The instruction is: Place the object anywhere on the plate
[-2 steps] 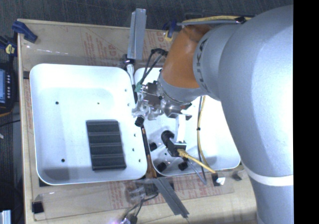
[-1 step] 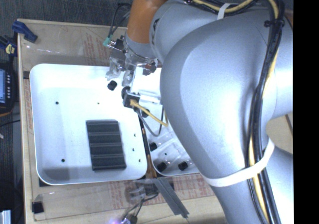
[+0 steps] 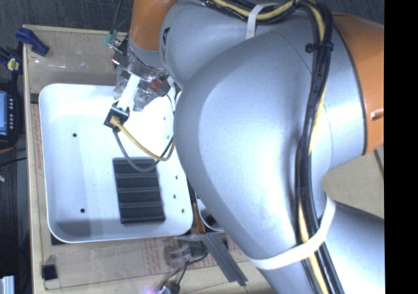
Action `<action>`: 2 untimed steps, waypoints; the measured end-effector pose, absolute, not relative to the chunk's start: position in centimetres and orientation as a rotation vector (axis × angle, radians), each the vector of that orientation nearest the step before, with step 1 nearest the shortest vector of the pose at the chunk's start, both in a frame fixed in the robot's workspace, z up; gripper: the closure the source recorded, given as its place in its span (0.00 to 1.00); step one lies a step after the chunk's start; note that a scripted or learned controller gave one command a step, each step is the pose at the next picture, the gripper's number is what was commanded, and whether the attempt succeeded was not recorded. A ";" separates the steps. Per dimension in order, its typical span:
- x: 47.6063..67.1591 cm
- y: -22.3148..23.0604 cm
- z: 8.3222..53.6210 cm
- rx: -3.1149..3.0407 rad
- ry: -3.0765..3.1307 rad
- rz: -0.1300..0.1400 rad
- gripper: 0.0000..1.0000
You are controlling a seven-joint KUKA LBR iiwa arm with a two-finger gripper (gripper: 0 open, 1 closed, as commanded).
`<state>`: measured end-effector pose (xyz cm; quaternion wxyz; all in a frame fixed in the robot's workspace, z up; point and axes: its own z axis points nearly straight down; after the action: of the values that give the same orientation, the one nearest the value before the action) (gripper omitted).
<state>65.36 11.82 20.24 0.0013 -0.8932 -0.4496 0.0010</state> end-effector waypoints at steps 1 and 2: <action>65.3 12.5 11.3 -2.231 -2.197 0.016 1.00; 65.7 18.4 9.6 -2.682 -1.630 -0.004 1.00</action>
<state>65.68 18.41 9.65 0.0015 -0.8546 -0.5193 -0.0012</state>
